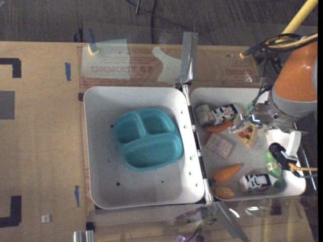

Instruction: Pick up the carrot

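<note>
Carrot [226, 173] lies untouched low in the right bin [298, 189], well apart from the gripper [246, 121]. Approach is the step now; I cannot tell the gripper's state. Next, it must travel toward the carrot and descend.

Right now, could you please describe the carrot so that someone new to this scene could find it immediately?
Start at the right-hand white bin, the one crowded with small items rather than the one holding the teal divided plate. Look toward its near edge: the carrot lies there, a smooth orange cone tapering to a point. It sits just above a rounder yellowish-brown piece and left of a black-and-white carton.
</note>
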You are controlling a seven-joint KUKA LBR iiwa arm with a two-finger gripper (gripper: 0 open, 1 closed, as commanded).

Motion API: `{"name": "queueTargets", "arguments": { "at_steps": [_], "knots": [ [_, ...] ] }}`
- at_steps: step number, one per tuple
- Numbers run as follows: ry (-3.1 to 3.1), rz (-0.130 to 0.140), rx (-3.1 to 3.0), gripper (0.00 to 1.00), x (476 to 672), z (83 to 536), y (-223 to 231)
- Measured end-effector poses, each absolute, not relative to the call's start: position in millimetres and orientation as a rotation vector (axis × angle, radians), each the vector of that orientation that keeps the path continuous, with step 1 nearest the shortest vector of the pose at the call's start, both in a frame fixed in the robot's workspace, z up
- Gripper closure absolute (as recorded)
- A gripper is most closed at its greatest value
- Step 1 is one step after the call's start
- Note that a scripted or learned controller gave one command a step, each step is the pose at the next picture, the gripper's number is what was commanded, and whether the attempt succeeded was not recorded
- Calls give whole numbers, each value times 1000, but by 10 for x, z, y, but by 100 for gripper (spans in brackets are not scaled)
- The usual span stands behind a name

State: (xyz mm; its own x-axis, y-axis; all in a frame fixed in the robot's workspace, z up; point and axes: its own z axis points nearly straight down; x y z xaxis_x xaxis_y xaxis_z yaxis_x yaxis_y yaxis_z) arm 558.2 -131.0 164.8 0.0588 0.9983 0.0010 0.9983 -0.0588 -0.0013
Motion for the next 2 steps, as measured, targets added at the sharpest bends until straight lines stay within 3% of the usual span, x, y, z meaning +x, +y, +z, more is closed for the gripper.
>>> {"name": "queueTargets", "arguments": {
  "at_steps": [1,2],
  "knots": [
    [-2401,-10,-2041,0,5035,900,-914],
    [-2457,-16,-1982,0,4850,904,-1019]
  ]
}}
